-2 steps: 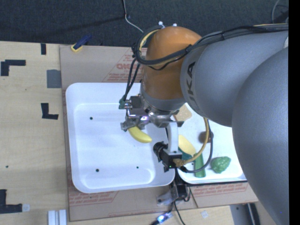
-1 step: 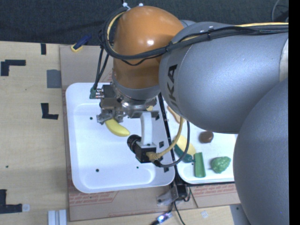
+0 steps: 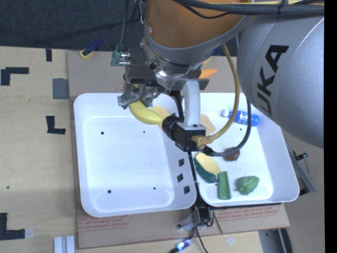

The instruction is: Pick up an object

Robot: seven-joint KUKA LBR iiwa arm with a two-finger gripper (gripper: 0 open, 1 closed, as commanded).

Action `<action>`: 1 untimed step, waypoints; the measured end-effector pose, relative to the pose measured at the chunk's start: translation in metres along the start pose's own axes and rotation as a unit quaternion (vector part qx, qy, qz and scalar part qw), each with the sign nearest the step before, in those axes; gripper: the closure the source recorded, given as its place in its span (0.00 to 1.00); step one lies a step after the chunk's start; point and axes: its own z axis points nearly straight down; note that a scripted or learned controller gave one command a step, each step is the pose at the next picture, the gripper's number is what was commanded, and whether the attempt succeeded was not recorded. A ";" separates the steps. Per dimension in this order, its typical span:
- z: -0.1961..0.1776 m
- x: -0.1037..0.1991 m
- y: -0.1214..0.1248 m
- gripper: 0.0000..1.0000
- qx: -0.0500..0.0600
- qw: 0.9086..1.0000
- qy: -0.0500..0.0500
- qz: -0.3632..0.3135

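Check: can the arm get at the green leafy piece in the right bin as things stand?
Probably yes. The green leafy piece lies in the open near the right bin's front corner, with only the green stick beside it, not on it. The gripper sits over the banana.

bins [image 3: 126, 194]: glossy white plastic | banana [image 3: 145, 113]: smooth plastic | bench [image 3: 31, 157]: matt wood

Yellow banana [image 3: 147, 114] is hanging tilted right under the gripper [image 3: 136, 100], top end between the fingers, over left bin's back edge.
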 end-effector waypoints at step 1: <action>0.105 -0.002 -0.002 1.00 0.013 1.000 -0.007 0.002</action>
